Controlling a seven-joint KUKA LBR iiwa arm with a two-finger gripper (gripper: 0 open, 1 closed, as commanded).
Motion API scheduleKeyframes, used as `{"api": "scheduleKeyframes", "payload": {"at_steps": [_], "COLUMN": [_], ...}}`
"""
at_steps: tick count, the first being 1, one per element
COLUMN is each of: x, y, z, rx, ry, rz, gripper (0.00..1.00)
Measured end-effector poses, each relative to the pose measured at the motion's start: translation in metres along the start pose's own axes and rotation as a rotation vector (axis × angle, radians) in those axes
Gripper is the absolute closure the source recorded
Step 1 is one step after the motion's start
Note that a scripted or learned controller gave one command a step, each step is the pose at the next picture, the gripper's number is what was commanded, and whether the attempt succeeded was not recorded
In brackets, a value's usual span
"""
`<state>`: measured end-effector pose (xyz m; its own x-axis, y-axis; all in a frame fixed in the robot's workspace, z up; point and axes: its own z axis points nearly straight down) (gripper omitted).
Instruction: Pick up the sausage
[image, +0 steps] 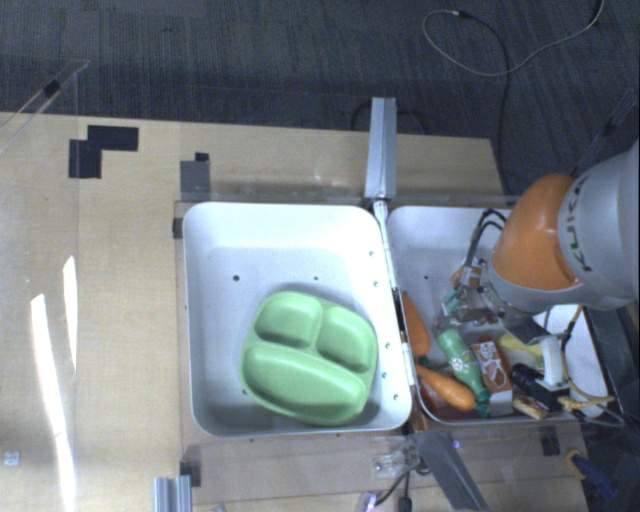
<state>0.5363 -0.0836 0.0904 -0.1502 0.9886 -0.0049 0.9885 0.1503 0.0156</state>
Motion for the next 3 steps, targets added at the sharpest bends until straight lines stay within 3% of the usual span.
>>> {"api": "scheduleKeyframes", "payload": {"at_steps": [1, 2, 3], "x": [-0.096, -0.113, -0.068], "y": [-0.033, -0.062, -0.055], "z": [0.0, 0.0, -0.001], "rx": [0.001, 0.0, -0.002], "ry": [-0.004, -0.001, -0.005], "rz": [-0.201, 0.178, -0.227], "gripper": [1.0, 1.0, 1.0]}}
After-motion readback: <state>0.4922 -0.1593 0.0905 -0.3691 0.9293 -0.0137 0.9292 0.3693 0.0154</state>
